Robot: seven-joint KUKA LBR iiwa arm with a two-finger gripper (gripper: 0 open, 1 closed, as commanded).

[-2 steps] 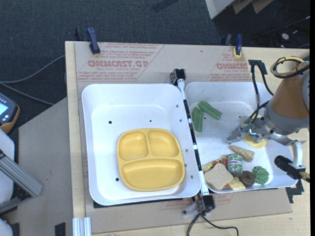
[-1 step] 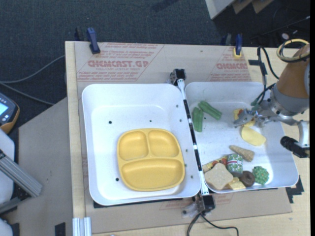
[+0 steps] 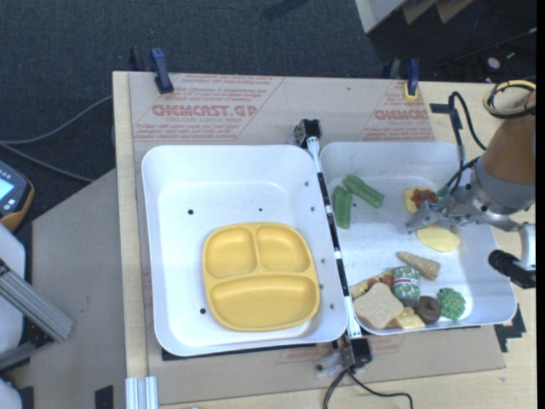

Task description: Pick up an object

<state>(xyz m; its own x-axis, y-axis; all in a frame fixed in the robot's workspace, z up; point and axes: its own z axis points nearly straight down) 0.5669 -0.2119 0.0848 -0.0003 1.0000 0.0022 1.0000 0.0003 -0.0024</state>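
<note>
From my seat I see the arm reaching in over the right edge of the worktop, its orange band above the wrist, with the pincer down inside the right bin, near that bin's far right part. I cannot tell how the pincer stands from this angle; its dark tips sit between a small red and yellow piece and a pale yellow oval piece, just beside both, and I see nothing clearly between them.

The things to pick all lie in the right bin. Two green pods rest near its left wall, toward the far side. Along the near edge there is a cluster: a slice of toast, a small yellow block touching it, a dark ring-shaped piece, a green broccoli-like piece, a green and white can-like item, and a tan wedge just beyond them.

The left bin holds a yellow divided plate lying flat, toward its near side. Two blue clamps grip the worktop's far edge.
</note>
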